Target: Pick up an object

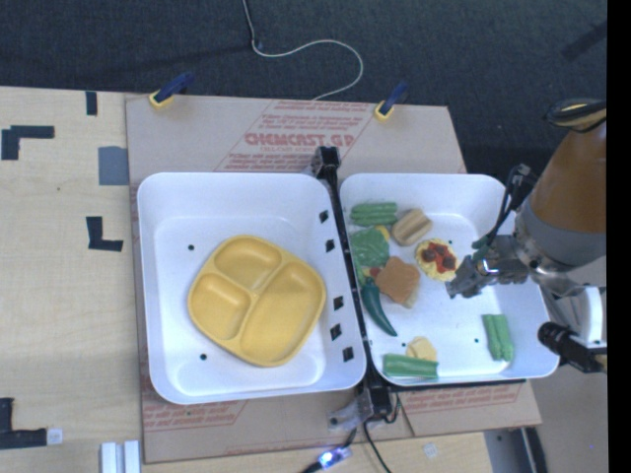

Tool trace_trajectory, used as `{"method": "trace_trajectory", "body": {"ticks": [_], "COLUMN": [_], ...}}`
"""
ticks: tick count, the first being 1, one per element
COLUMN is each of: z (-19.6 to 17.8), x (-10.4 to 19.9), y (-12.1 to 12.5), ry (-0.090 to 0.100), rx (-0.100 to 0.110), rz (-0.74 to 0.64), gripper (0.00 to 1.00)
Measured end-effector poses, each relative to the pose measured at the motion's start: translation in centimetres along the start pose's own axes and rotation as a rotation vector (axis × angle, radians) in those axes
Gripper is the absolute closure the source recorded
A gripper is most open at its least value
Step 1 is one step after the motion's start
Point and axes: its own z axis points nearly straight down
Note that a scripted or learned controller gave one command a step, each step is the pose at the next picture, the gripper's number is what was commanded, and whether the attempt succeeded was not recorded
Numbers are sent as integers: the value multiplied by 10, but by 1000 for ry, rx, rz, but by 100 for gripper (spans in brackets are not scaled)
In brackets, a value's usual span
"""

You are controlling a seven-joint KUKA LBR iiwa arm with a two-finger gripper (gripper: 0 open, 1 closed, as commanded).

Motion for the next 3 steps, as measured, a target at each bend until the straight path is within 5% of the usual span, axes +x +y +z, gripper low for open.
{"method": "trace_trajectory", "body": {"ticks": [3], "z": [-8], "x": [60], "y": [145], "ry": [0], "rx": [-2], "rz": [-3], "gripper": [100]}}
